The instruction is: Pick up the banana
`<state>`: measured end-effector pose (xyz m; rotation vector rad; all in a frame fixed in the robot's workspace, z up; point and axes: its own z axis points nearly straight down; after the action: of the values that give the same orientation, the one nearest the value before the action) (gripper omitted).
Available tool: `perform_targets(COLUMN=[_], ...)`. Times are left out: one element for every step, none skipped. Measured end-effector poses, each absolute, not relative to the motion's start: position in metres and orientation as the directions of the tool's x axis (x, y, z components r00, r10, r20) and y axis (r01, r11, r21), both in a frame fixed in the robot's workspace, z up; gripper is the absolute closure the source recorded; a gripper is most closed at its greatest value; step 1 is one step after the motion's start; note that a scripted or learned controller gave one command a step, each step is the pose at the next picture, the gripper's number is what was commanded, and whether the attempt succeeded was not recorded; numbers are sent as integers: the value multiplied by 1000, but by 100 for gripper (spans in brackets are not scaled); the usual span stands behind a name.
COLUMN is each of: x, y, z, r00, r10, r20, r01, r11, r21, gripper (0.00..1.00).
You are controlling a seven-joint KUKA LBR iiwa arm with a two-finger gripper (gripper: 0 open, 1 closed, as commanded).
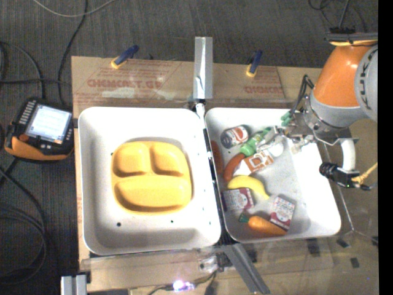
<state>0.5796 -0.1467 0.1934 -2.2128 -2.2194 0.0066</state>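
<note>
From above, the banana (248, 185) lies near the middle of the right bin (319, 217), crowded on most sides: a sausage (234, 163) touches its upper left, a small carton (259, 160) sits just above, a pouch (237, 199) just below. To its right the bin floor is bare white up to the far wall. A carrot (265, 226) and a second pouch (283, 209) lie near the front rim. The tool (293, 132) hangs over the bin's upper right corner, beside a green bottle (255, 141) and a can (235, 135); I cannot tell how it is set, nor whether it has hold of anything. The left bin (92, 183) carries a yellow divided tray (151, 176).
</note>
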Motion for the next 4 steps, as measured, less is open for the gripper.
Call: perform_targets(x=[556, 530, 535, 504], y=[-120, -120, -69, -105], z=[118, 109, 190, 98], r00=[-37, -91, -214, -302], r10=[999, 996, 977, 953], r20=[-3, -12, 2, -2], r01=[999, 994, 977, 953], r11=[37, 92, 214, 302], r21=[27, 61, -6, 8], gripper=[0, 0, 0, 0])
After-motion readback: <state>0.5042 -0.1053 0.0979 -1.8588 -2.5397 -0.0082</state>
